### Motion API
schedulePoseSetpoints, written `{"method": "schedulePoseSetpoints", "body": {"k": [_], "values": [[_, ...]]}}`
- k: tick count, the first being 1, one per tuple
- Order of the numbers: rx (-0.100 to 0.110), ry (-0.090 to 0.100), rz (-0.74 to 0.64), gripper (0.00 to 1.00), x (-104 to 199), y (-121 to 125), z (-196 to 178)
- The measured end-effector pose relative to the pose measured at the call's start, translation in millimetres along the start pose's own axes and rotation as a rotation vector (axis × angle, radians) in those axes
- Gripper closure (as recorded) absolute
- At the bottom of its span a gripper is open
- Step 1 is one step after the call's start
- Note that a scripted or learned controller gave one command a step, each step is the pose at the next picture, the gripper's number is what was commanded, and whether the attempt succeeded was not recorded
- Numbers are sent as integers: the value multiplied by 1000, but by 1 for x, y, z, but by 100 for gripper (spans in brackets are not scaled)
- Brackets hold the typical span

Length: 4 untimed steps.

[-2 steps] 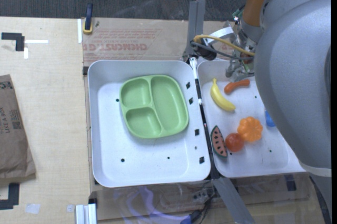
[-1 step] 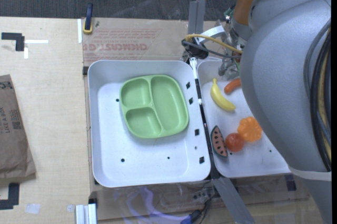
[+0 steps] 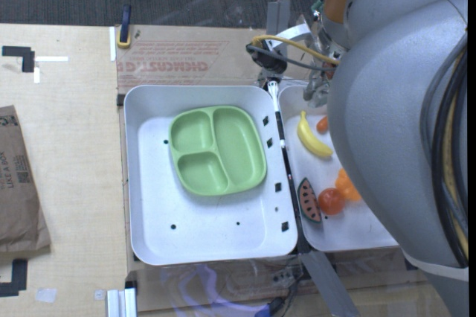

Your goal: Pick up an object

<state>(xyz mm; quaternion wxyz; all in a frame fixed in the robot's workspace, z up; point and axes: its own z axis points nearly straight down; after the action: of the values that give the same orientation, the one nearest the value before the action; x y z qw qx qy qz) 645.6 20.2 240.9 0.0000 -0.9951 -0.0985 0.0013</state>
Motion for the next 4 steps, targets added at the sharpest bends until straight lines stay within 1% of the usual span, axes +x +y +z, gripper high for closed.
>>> {"method": "schedulePoseSetpoints", "body": {"k": [1,2,3,4], "values": [[-1,-3,-10,100,0,21,50],[0,1,-1,100,17,-44,8],[-1,-3,-1,100,4,5,28],[-1,0,-17,100,12,-17,-13]]}}
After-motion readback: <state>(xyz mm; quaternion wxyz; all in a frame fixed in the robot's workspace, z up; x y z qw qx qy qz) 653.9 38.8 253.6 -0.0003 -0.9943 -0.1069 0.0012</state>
